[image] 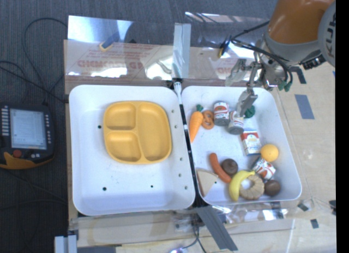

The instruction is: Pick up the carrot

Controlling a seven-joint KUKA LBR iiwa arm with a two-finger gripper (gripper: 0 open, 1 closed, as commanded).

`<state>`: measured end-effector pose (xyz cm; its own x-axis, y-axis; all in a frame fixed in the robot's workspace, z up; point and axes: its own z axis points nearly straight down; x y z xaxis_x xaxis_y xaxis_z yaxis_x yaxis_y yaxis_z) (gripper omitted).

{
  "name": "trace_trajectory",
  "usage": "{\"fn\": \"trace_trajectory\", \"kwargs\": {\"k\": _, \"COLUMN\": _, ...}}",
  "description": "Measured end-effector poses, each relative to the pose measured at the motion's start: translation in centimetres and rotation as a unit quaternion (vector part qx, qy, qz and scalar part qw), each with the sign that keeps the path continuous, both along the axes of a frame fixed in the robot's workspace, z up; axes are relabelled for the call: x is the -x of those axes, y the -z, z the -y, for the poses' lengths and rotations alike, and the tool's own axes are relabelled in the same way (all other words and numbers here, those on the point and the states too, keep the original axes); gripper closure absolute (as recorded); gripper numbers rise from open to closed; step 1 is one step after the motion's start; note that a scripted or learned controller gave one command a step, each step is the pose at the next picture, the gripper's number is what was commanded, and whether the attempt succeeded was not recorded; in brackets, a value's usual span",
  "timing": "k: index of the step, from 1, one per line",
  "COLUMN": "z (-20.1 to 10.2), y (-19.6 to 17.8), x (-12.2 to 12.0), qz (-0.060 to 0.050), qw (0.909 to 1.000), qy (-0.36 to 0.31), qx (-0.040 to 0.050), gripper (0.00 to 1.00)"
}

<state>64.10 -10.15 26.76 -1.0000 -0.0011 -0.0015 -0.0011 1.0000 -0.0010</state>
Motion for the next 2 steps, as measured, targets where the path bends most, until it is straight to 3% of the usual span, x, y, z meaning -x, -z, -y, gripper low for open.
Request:
{"fn": "trace_trajectory", "kwargs": {"k": 1, "z": -6.0, "y": 7.3, "x": 3.5, "qz": -0.002, "qw": 0.9896, "qy": 0.144, "qx": -0.0008, "gripper": 0.0}}
{"fn": "trace_trajectory", "kwargs": {"k": 2, "z": -0.7, "y": 16.4, "x": 0.6, "qz": 0.009, "qw": 0.9963, "qy": 0.086, "qx": -0.0001, "gripper": 0.0}}
